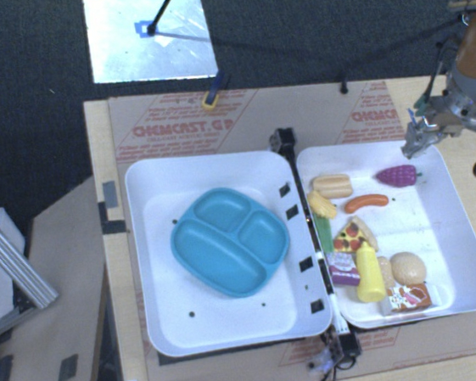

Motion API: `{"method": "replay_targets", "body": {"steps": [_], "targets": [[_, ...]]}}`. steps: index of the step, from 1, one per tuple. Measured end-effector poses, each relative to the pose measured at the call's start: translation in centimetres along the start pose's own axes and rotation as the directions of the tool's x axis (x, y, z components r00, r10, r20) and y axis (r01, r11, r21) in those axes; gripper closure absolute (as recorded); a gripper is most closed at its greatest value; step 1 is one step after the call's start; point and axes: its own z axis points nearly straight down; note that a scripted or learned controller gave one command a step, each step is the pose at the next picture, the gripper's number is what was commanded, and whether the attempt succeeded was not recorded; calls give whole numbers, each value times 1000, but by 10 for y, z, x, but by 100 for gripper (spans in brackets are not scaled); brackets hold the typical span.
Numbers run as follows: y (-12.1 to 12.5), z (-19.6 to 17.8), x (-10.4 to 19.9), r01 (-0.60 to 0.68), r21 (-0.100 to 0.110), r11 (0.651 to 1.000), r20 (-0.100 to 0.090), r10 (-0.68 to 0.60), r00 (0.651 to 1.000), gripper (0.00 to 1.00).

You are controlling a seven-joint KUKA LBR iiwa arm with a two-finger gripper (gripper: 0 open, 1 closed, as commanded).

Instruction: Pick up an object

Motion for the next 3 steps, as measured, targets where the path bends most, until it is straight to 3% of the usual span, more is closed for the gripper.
{"method": "replay_targets", "body": {"steps": [2, 3], "targets": [[-60, 0, 83, 2, 9, 1000, -3, -2, 1000, 100], [-103, -12, 107, 1, 9, 1000, -3, -1, 1000, 100]]}}
